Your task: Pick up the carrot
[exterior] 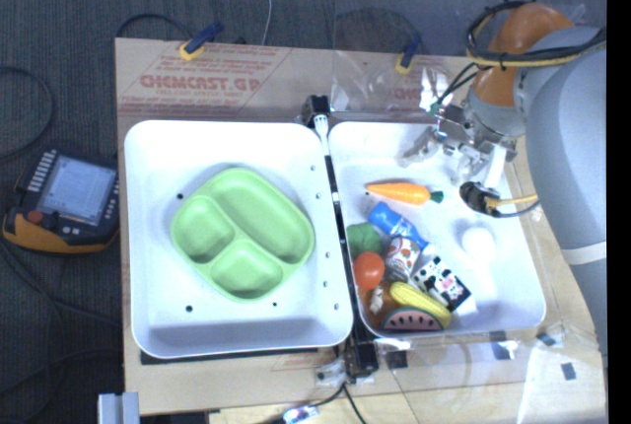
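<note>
Orange carrot (397, 192) lies in the right bin (513, 289).
Jaws state unclear; gripper (455, 144) hovers just beyond it; cardboard (197, 82) reads "CHEMCAST".

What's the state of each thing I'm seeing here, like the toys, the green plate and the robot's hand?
carrot: lying flat in the right bin, not gripped.
end effector: above the right bin's far end, holding nothing.
green plate: upright in the left bin, compartments bare.
blue bottle: lying on its side.
tomato: resting among the toys.
</note>
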